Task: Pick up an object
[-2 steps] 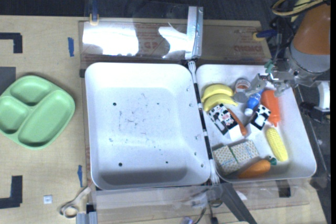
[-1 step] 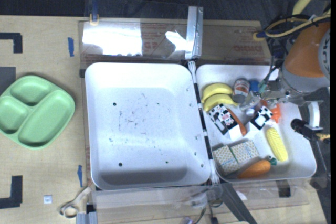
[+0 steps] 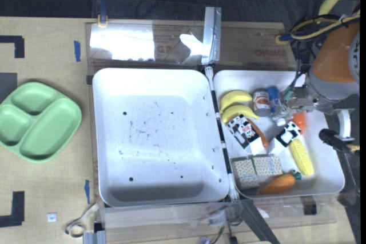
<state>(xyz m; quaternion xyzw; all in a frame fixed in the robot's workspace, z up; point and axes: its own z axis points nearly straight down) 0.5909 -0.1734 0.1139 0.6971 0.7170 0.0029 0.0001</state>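
The right bin (image 3: 334, 177) holds a crowd of small objects. Yellow bananas (image 3: 234, 104) lie at its left side beside a small can (image 3: 262, 101) and a blue item (image 3: 273, 92). A black-and-white patterned box (image 3: 242, 128) sits below them. A yellow corn cob (image 3: 301, 157), an orange carrot (image 3: 278, 183) and two speckled sponges (image 3: 257, 168) lie toward the front. My gripper (image 3: 287, 110) hangs low over the bin's back middle, just right of the can and above a second patterned piece (image 3: 289, 134).
The left bin (image 3: 151, 80) stands beside the right one, with a shared rim between them. A green divided plate (image 3: 37, 121) rests on the bench at far left. A clear plastic panel (image 3: 148, 43) stands behind the left bin. The arm's orange band (image 3: 337, 60) is at the right.
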